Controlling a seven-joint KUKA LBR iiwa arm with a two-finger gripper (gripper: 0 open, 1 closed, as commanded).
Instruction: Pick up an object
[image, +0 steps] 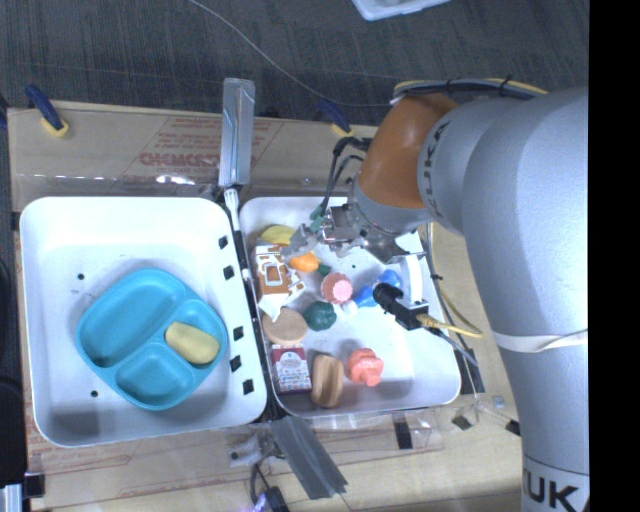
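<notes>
The task names no particular thing, so any item in the heap will do, and the heap lies in the right bin (425, 365), in the middle of the frame. The arm (500, 200) reaches in from the right, and its claw (318, 228) hangs over the upper left corner of that bin. Whether the claw is spread or pressed together I cannot tell, and nothing can be seen held in it.

Just below and left of the claw are a yellow piece (277, 236), an orange piece (304, 263) and a patterned box (272, 275), packed close together. Lower down lie a pink-capped toy (338, 289), a dark green ball (320, 316) and a tan disc (286, 327). Along the bottom edge are a small red box (291, 368), a brown loaf (326, 379) and a pink-orange toy (365, 366).

The left bin (60, 260) on the counter (120, 140) holds a blue plate (120, 320) with a yellow lump (192, 342) in one of its sections, well apart from the claw.

I judge this to be the approach step, with the grasp not yet made. The orange piece or the yellow piece looks the likeliest target. The next move calls for a straight drop onto one of them, then a firm close. The crowding there means a neighbour could get nudged or caught along with it.
</notes>
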